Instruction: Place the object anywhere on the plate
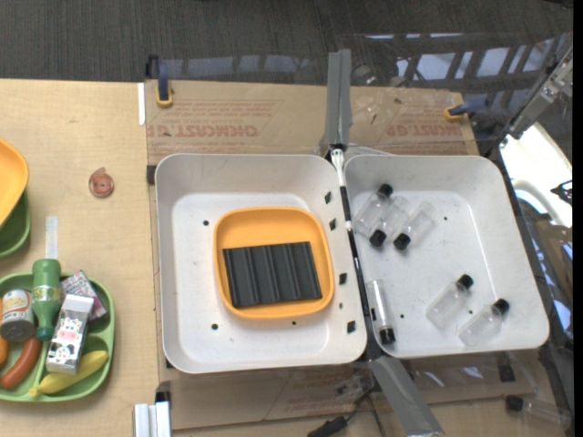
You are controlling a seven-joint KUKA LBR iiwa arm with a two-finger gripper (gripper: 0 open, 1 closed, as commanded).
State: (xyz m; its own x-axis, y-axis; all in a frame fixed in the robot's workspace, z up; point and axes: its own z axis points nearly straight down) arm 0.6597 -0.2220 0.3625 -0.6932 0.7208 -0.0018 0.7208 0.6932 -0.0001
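Two shallow white bins side by side on a sheet of brown cardboard [228, 116]: left bin [182, 335] and right bin [510, 208], touching along a shared middle edge.

In the left bin, near its centre, a square orange plastic plate with rounded corners [273, 226]. On that plate, a dark grey ribbed rectangular block [273, 274], lying flat, well inside the rim and covering most of the plate's floor.

In the right bin, six small clear plastic vials with black caps, all lying on their sides. Three clustered toward the upper left of the bin: one [373, 206] with its cap pointing away, and two [367, 227] [417, 224] with their caps nearly touching. Two more toward the lower right [446, 300] [480, 324], close together and roughly parallel. A sixth [376, 306] along the bin's left wall, cap toward the near edge. All six well apart from the plate, with the bin walls between.

On the wooden table to the left, a green compartment tray [91, 371] loaded with toy food, including a small green bottle [46, 289] standing upright. Above it, at the picture's edge, an orange bowl [9, 185] stacked in a green one. Nearby, a small pinkish round thing [101, 183], too small to identify.
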